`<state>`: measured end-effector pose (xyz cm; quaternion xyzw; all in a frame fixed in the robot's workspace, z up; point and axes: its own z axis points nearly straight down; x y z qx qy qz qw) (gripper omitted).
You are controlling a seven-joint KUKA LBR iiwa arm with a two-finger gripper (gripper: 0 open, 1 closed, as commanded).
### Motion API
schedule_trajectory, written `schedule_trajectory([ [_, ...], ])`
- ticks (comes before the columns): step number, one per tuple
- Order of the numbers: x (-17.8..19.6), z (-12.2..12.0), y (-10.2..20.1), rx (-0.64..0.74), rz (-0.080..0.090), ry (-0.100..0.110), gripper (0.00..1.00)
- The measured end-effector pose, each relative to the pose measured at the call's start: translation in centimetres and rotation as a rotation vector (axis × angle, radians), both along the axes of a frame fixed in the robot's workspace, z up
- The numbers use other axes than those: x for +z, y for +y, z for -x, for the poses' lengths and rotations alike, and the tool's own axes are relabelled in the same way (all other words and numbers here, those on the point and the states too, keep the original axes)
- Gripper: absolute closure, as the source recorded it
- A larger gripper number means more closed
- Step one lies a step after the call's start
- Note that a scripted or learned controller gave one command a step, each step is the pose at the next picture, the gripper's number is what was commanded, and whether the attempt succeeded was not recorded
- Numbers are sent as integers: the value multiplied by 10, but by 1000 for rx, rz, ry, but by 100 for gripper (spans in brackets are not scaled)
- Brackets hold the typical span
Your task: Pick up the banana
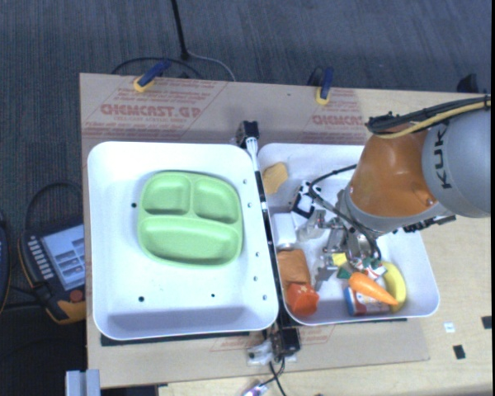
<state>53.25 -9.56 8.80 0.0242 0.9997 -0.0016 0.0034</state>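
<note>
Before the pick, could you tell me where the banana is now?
The banana lies in the right bin's near right corner, curving around the carrot, just below the gripper.

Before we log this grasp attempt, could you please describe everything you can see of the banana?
The banana is yellow, smooth and curved, probably a plastic toy. It lies flat near the front right corner of the right bin. Just part of its arc shows: an orange carrot lies against its left side, apparently overlapping it. The gripper hangs just up-left of it, with nothing seen between its fingers.
</note>
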Motion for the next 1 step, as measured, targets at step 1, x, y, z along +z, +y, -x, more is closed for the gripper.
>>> schedule_trajectory([
  [1,61,41,-48,-189,-3,4,0],
])
